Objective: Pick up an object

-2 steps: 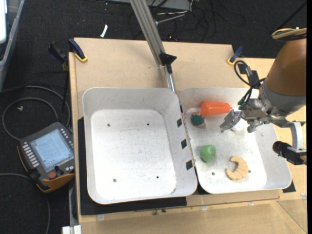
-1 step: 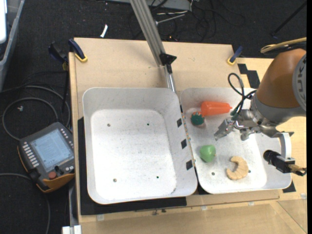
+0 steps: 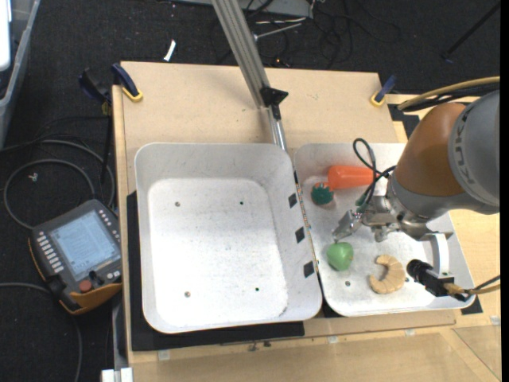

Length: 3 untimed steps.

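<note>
Robot arm worked over the right bin (image 3: 445, 297).
Its gripper (image 3: 347, 228) hung above a green ball (image 3: 340, 255); whether it was open couldn't be told.

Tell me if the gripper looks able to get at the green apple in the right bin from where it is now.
Probably yes. The gripper hangs just above the green apple, with bare bin floor around the apple. The croissant lies apart to its right, so nothing seems to block a descent.

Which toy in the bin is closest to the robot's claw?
The green apple-shaped toy, just below the claw. The orange carrot, the small green-topped piece and the tan curved piece all lie farther off.
</note>
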Each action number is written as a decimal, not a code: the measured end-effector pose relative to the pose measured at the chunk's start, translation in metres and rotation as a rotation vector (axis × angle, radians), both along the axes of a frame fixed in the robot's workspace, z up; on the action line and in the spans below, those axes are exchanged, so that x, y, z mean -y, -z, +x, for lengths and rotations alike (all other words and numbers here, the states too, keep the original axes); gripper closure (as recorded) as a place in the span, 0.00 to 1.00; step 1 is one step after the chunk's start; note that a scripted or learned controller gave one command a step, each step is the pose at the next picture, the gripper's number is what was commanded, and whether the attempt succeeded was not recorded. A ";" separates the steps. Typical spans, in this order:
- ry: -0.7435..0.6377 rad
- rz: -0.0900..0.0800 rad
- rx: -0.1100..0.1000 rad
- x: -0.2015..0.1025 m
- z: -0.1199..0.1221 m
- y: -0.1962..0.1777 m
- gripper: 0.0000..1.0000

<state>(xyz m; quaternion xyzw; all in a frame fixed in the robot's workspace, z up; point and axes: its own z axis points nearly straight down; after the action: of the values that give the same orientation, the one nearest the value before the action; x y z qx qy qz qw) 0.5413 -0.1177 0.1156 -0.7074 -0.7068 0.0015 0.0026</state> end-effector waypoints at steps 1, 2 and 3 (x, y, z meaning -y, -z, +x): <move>0.000 -0.001 0.006 0.001 0.001 -0.013 1.00; -0.004 -0.002 0.010 -0.006 0.001 -0.058 1.00; -0.004 -0.003 0.011 -0.006 0.002 -0.102 1.00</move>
<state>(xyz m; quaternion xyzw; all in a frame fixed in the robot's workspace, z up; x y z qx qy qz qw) 0.5434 -0.1117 0.2174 -0.7060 -0.7082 -0.0015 -0.0023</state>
